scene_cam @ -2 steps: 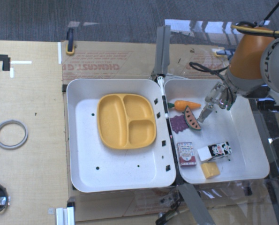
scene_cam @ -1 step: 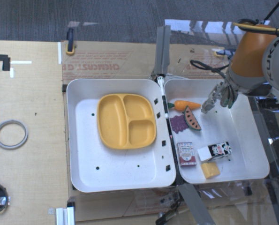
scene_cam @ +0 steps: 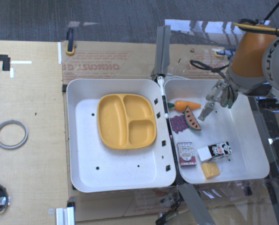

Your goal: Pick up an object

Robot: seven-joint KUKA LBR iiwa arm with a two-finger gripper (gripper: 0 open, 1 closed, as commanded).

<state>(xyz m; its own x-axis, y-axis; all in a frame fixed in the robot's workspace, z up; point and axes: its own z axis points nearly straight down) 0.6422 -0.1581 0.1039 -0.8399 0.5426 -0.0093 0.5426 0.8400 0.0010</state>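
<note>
The gripper (scene_cam: 213,106) hangs over the right bin (scene_cam: 252,139), tilted down and to the left, with its 2 fingers (scene_cam: 206,112) parted a little and nothing between them. Just beside the lower fingertip lies the watermelon slice (scene_cam: 192,118), and near that the carrot (scene_cam: 186,105) and the purple grape bunch (scene_cam: 178,123) (all 3 crowd against the bin's left wall). Well apart, toward the near edge, sit a small red carton (scene_cam: 186,154), a black-and-white carton (scene_cam: 215,151) and a yellow block (scene_cam: 210,169). The left bin (scene_cam: 83,172) holds a yellow divided plate (scene_cam: 126,121).

Nothing is picked yet. The likeliest target looks like the watermelon slice, which is thin and lies flat, so the fingers may close above it or slide off its edge. With the narrow opening and the slanted approach, a fingertip could also push the slice into the grapes or catch the carrot instead.
</note>
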